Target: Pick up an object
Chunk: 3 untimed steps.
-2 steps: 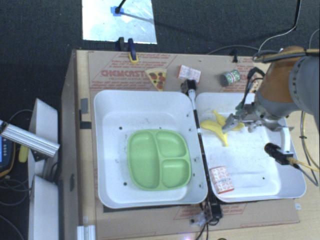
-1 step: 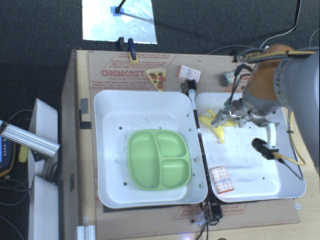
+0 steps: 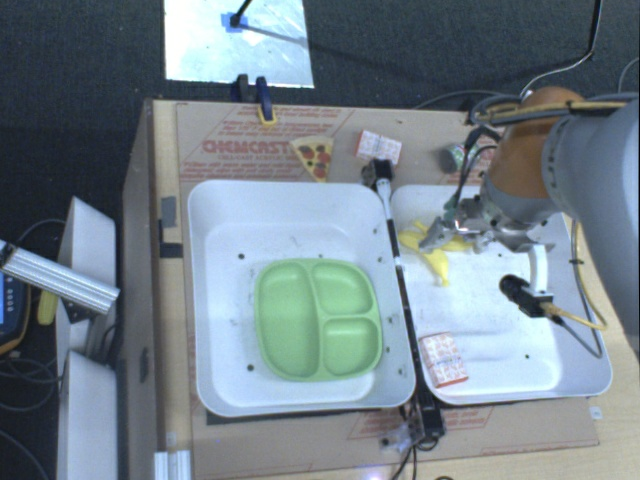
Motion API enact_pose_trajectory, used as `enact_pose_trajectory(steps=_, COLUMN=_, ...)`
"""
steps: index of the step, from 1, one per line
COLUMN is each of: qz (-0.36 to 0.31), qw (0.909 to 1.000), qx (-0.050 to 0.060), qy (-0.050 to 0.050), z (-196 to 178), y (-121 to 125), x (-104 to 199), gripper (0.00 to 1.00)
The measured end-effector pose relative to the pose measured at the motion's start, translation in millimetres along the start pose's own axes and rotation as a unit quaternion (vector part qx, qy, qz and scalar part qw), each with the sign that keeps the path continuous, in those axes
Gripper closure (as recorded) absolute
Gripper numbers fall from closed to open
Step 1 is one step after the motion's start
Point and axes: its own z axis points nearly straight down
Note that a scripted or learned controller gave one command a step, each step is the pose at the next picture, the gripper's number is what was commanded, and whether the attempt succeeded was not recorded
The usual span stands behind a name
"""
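Since the arm reaches in from the right of the frame, its claw [image 3: 458,224] hangs low over the upper left part of the right bin [image 3: 500,368], right against a yellow toy [image 3: 436,260]. That toy looks like the intended pick. How far the claw is open, and whether it has the toy, I cannot tell. The toy lies close to the wall between the bins, which probably explains the slanted approach.

By count there are two bins. The left bin [image 3: 215,268] holds one green plate [image 3: 318,318] with three compartments. One red-and-white packet [image 3: 443,358] sits lower left in the right bin. A second packet [image 3: 378,146] and one pizza slice [image 3: 314,157] rest on the desk [image 3: 240,138] above the bins.
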Motion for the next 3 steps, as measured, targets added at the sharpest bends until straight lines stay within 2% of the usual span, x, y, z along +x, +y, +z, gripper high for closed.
enact_pose_trajectory(steps=1, qz=-0.001, qw=1.0000, qx=-0.005, qy=0.002, z=-12, y=3, x=2, gripper=1.00)
enact_pose_trajectory(steps=2, qz=-0.001, qw=1.0000, qx=-0.005, qy=0.002, z=-12, y=3, x=3, gripper=0.00)
enact_pose_trajectory(steps=3, qz=-0.002, qw=1.0000, qx=-0.007, qy=0.002, z=-23, y=4, x=3, gripper=1.00)
